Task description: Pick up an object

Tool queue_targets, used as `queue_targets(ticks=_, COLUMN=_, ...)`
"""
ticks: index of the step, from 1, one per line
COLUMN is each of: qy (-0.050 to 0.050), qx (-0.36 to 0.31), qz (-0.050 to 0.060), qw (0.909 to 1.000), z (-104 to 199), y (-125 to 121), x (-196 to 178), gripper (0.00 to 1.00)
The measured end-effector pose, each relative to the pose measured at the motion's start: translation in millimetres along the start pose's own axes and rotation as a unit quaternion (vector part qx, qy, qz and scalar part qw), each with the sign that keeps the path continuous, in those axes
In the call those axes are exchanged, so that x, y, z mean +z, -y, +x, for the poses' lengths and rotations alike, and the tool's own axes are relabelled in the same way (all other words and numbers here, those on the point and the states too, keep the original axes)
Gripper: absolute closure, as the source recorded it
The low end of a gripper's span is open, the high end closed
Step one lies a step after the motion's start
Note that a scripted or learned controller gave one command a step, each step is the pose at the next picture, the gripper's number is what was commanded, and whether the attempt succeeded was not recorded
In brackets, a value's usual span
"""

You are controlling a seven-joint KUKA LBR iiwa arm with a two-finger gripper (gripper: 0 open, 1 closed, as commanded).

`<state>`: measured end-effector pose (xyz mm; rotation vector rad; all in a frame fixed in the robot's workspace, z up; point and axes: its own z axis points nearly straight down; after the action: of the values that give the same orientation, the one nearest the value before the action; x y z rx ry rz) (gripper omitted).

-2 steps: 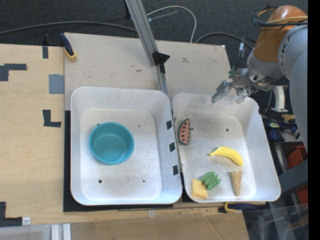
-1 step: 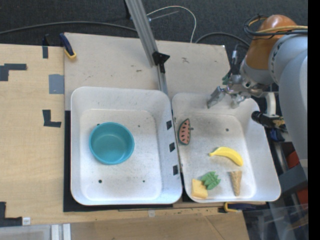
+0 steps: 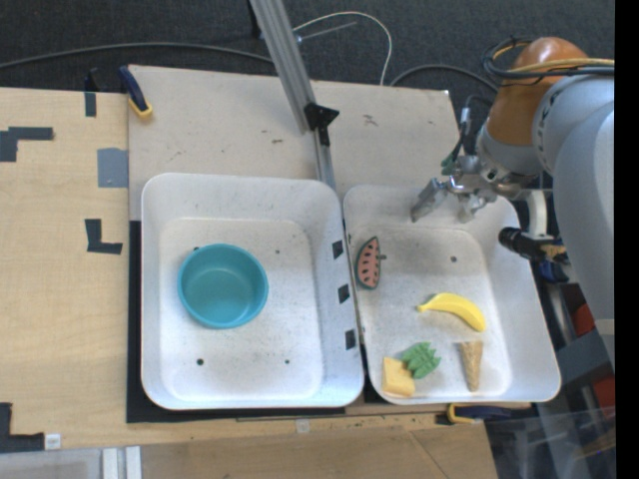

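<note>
Over the far edge of the right bin point(image 3: 519, 367), the pincer point(image 3: 451, 200) hung with nothing between its fingers; whether they were spread or shut could not be told. The approach step looked to be in hand. Toys lay below: watermelon slice point(image 3: 368, 262), banana point(image 3: 454, 310), cone point(image 3: 470, 363). Next, it would need to descend over one.

Grey arm point(image 3: 584, 168) cut off by the right edge, gripper point(image 3: 449, 200) fingers too small and blurred to read, metal pole point(image 3: 285, 43) running out past the top edge, left bin point(image 3: 240, 190) inner wall partly behind that pole
</note>
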<state>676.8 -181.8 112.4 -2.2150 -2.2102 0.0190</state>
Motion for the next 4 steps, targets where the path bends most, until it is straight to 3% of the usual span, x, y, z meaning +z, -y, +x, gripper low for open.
queue_targets(ticks=1, qy=0.001, qx=-0.001, qz=0.002, qw=1.0, z=1, y=1, x=-6, gripper=1.0)
queue_targets(ticks=2, qy=0.001, qx=-0.002, qz=-0.012, qw=0.9999, z=4, y=7, x=-68, gripper=1.0)
queue_targets(ticks=3, qy=0.001, qx=-0.002, qz=-0.011, qw=0.9999, z=4, y=6, x=-107, gripper=1.0)
queue_targets(ticks=4, qy=0.0, qx=-0.003, qz=-0.007, qw=1.0, z=53, y=25, x=-97, gripper=1.0)
